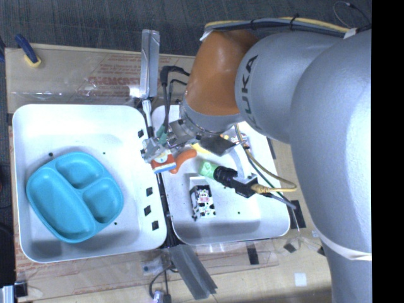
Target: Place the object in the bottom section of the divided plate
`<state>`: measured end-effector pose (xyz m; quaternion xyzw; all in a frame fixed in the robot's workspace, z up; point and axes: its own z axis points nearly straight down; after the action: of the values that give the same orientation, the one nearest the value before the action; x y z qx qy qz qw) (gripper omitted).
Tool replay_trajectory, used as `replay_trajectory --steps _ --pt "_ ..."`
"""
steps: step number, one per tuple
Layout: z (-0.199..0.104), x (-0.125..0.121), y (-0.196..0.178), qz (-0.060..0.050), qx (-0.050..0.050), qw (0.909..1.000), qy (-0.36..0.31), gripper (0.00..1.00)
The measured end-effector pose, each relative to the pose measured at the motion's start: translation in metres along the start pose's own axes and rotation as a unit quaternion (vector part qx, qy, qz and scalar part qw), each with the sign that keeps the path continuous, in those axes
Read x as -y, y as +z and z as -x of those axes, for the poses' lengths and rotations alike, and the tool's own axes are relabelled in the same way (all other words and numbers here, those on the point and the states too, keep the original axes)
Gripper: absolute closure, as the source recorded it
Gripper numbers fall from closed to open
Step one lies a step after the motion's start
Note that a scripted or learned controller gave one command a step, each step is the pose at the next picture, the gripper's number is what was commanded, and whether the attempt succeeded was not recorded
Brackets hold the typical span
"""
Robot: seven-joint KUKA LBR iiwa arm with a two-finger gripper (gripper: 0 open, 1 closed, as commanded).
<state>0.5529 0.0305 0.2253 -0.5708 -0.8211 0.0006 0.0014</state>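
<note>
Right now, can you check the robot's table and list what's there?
Surface: two white bins side by side on a bench.
Job's things: blue divided plate in the left bin; orange object beside the gripper, at the right bin's left edge.
Clutter: green piece and black-and-white toy in the right bin.
Grippers: gripper low where the bins meet.
Cables: dark cables over the arm.
Surroundings: blue tool at the bench's far-left corner.

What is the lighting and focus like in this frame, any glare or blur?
Camera view: light is even; the white left bin is slightly washed out, with a soft shadow under the blue divided plate; the arm, near the lens, looks soft and hides part of the right bin.
</note>
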Motion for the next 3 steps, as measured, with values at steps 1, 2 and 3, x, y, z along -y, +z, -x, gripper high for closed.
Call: replay_trajectory --steps 1,2,3 --pt "-0.068 -0.036 0.016 0.000 0.001 0.9971 -0.075 1.00" --pt "-0.153 -0.050 0.053 -0.001 0.001 0.9855 -0.169 1.00" --pt "-0.188 0.005 0.046 -0.001 0.001 0.9868 -0.162 1.00"
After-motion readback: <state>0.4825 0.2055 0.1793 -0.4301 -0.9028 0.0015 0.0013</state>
